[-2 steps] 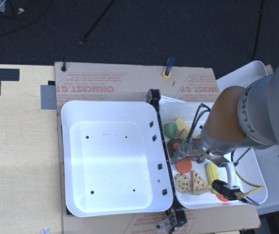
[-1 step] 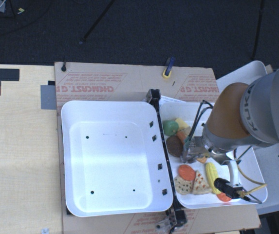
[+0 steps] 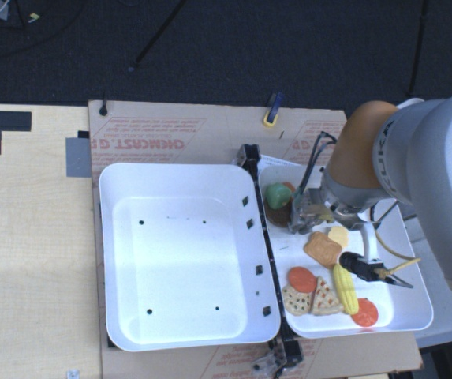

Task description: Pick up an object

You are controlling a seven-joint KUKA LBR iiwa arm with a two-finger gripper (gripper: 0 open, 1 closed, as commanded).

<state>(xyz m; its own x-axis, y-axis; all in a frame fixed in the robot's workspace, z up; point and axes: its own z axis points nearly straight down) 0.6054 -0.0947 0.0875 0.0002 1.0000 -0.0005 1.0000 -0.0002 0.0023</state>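
In the camera view, a rounded green toy vegetable (image 3: 278, 196) with a brownish edge lay in the right bin (image 3: 415, 306), at its far-left corner. The gripper (image 3: 298, 221) hung just beside it; whether it was gripping anything could not be told. Nearby lay a yellow corn cob (image 3: 345, 288) and a red disc (image 3: 302, 279).

Both white bins (image 3: 180, 253) look like smooth, slightly glossy plastic, set on a matt brown cardboard sheet (image 3: 210, 131) with red print. The desk (image 3: 28, 243) has a pale wood-grain finish, and the arm's grey shell (image 3: 427, 164) looks smooth, satin-finished.
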